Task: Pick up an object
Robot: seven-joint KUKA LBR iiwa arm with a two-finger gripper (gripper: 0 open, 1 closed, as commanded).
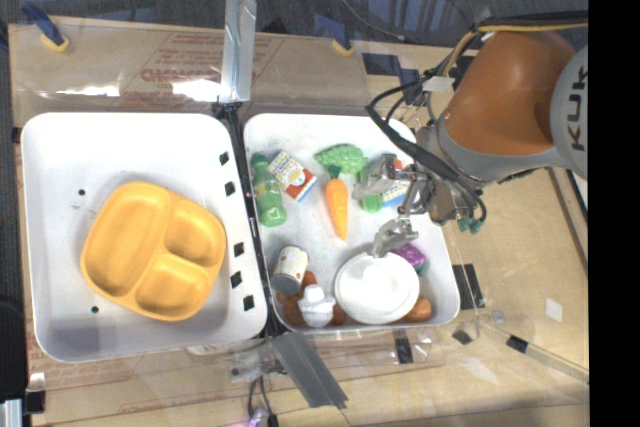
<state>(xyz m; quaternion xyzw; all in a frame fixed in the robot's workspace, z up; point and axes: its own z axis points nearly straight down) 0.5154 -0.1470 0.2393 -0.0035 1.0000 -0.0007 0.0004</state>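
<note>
Hovering low over the right bin (262, 130), my gripper (395, 233) hangs just above the upper edge of the white bowl (377, 290); whether it is open or shut I cannot tell, since wrist and cables blur together there. Nearest likely pick is the carrot (337, 205), lying to the camera's left of me, long axis running up and down the view. A purple item (412, 258) beside the bowl is partly hidden. Farther off, the yellow divided plate (152, 250) sits in the left bin (40, 215).
</note>
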